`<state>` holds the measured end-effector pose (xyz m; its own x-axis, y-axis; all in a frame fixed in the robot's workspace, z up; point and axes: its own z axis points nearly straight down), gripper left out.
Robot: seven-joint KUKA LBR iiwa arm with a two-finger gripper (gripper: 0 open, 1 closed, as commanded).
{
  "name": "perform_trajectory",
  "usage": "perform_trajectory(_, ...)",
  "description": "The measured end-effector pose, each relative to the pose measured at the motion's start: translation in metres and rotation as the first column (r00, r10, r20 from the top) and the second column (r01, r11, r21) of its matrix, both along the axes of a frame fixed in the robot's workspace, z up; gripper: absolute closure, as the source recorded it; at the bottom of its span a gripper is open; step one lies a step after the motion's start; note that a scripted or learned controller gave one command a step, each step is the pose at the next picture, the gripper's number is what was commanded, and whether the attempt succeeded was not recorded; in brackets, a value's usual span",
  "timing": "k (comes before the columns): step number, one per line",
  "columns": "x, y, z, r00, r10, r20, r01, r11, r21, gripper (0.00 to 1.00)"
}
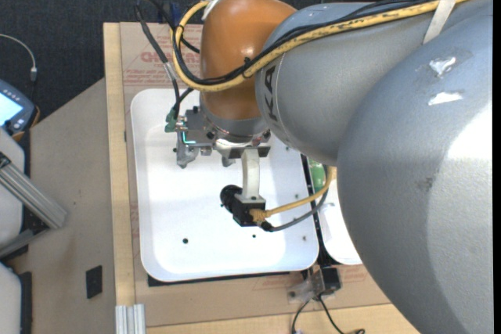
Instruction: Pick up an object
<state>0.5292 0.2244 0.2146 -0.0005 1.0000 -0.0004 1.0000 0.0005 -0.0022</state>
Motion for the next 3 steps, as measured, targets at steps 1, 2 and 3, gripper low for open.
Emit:
perform_trajectory(1,0.048,-0.001,-0.065,1.000,-0.002,0.002,0.002,1.000,-0.001,0.00)
perform_trajectory(2,0.011,0.000,-0.132,1.000,-0.003,0.001,0.003,1.000,0.001,0.00)
perform_trajectory(3,0.010,-0.066,-0.106,1.000,-0.007,-0.001,0.007,1.000,-0.001,0.00)
